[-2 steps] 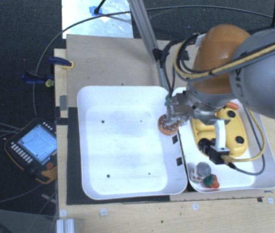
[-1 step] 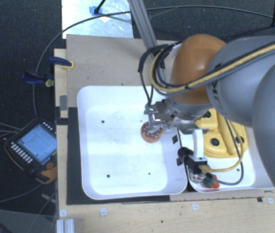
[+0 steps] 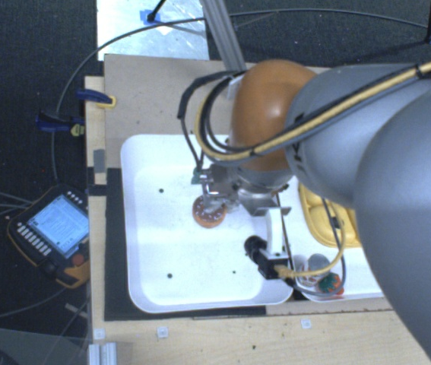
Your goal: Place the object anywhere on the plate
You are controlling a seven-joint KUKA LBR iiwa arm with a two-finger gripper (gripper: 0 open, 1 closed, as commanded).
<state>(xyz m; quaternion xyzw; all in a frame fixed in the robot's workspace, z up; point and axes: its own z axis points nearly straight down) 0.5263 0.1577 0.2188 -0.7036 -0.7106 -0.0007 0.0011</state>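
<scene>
At the near edge of the bench (image 3: 223,333), a small clutter of things — one with a green and orange look (image 3: 328,283) — sits at the near right corner of the left bin (image 3: 143,280), too small to name. Just beyond, a black fitting (image 3: 258,252) hangs under the wrist. Further in, on the left bin's white floor, lies a small round brownish object (image 3: 209,214), touching or just under the gripper (image 3: 213,196). Whether the gripper is spread or closed, I cannot tell; the wrist's bulk hides it. To the right, a yellow plate (image 3: 318,217) peeks from under the arm (image 3: 367,150) — most of it covered.

The risk, as I judge it: the object may not be truly gripped, so a lift could leave it behind or drop it short of the plate. At the far left, clamps (image 3: 93,97) hold the bench edge.
</scene>
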